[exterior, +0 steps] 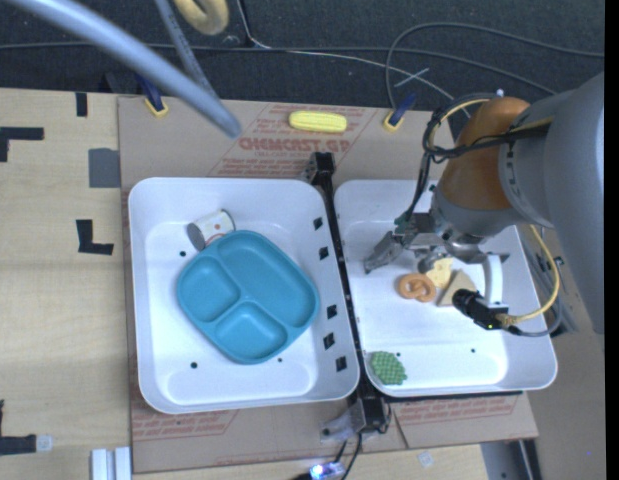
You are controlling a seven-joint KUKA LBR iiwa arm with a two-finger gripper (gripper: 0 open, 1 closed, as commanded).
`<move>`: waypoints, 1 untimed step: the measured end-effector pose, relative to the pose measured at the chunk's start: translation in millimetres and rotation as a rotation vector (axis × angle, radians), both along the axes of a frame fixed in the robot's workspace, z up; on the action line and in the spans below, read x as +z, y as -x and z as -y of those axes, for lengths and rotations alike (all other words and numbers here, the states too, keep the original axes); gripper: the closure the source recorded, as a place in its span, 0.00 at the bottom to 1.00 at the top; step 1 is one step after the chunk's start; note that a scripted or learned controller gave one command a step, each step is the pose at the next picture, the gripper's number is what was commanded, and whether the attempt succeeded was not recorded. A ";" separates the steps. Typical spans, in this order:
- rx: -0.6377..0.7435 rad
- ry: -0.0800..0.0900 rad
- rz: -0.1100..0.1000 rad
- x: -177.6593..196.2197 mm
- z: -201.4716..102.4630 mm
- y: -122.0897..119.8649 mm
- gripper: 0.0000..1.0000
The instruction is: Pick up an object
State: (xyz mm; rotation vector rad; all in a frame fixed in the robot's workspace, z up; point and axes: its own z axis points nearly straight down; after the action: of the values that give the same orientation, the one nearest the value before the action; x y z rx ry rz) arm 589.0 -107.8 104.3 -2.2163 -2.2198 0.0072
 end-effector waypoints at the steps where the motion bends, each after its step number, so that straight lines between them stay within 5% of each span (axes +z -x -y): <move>1: 0.001 0.000 0.003 13.4 -0.2 -1.0 1.00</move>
State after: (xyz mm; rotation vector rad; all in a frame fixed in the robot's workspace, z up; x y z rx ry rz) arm 590.0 -107.6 117.7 -2.2166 -2.2226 0.0035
